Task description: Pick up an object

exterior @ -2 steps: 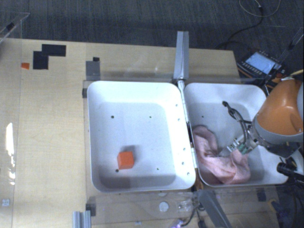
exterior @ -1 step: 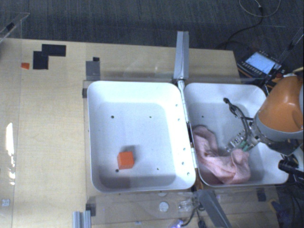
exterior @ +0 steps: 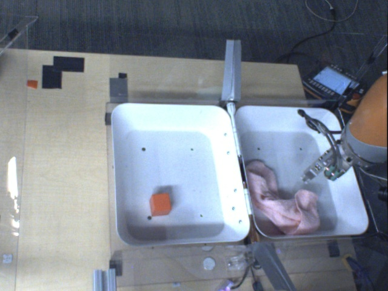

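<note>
Camera view: pink cloth [exterior: 280, 204] lies just beside the hand [exterior: 319, 171], lower left.

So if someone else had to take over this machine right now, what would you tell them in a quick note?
Gripper: hanging over the right bin, just to the right of the pink cloth, nothing between its fingers; I cannot tell whether they are open or shut.
Things: the pink cloth lies crumpled along the right bin's left and near sides. An orange block sits in the left bin, toward its near left corner.
Done: nothing picked up yet.
Left: grasp one object, probably the cloth as it is nearest, and lift it.
</note>
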Motion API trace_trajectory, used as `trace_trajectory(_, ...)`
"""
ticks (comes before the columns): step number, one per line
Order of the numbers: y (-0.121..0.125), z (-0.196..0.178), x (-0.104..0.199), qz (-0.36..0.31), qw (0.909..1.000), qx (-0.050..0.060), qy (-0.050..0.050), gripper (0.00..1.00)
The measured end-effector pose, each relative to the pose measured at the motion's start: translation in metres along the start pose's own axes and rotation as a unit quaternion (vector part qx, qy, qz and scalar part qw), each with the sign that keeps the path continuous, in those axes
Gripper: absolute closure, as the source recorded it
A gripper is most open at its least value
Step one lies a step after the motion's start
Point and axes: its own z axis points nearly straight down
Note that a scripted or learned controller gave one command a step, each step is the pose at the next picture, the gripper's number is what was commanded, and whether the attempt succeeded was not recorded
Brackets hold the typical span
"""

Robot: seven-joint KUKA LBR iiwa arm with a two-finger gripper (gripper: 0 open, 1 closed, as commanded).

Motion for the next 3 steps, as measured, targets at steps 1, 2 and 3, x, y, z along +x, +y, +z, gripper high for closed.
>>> trace_trajectory(1,0.029,0.000,0.006,0.001,1.0000,0.000,0.001,1.00)
trace_trajectory(2,0.011,0.045,-0.038,0.031,0.9995,0.002,0.002,1.00)
trace_trajectory(3,0.011,0.045,-0.038,0.031,0.9995,0.001,0.002,0.00)
